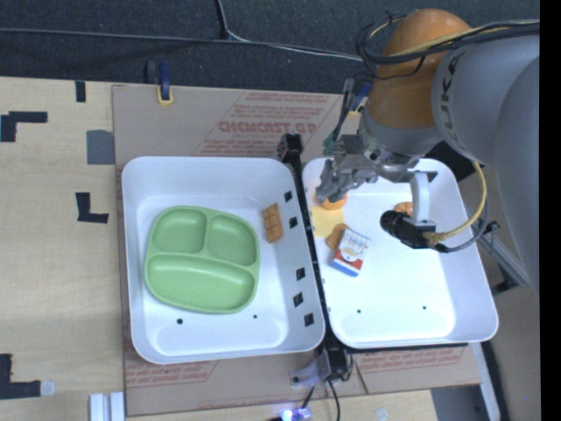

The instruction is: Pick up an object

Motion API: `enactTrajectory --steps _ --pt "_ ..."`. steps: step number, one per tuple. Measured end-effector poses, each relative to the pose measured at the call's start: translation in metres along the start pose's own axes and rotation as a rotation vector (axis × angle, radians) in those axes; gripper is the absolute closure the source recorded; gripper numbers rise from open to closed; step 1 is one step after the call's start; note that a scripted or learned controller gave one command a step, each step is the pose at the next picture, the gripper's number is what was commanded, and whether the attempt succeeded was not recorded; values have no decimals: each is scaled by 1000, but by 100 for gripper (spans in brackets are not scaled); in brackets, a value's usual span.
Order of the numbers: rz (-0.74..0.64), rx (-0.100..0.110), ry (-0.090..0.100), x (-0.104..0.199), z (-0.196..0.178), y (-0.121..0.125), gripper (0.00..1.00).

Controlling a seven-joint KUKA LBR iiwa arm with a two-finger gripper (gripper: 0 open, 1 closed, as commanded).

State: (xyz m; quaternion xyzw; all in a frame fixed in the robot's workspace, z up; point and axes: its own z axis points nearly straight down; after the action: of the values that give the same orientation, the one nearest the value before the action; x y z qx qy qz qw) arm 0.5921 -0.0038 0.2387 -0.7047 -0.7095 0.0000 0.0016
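The arm reaches in from the upper right of the frame and its jaws [334,185] hang low over the upper left corner of the right bin [412,323], just above a small orange and yellow object [330,203] that lies against the bin floor there. Whether the jaws are released or clenched cannot be told from this angle, and nothing is seen between them. Just below sit a flat yellow piece [327,224] and a small red, white and blue packet [350,251]; a second orange bit [403,209] peeks from behind the wrist hardware right of centre. In the left bin [140,182] lie a green divided plate [203,259] and a small tan block [273,223] near the dividing wall. The step looks like the final descent onto the orange object. Next, the jaws likely need to settle around it, close, then lift straight up clear of the packet.
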Motion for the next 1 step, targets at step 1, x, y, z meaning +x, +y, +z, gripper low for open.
enactTrajectory --steps 1 --pt "1 1 -1 43 -2 -20 100"
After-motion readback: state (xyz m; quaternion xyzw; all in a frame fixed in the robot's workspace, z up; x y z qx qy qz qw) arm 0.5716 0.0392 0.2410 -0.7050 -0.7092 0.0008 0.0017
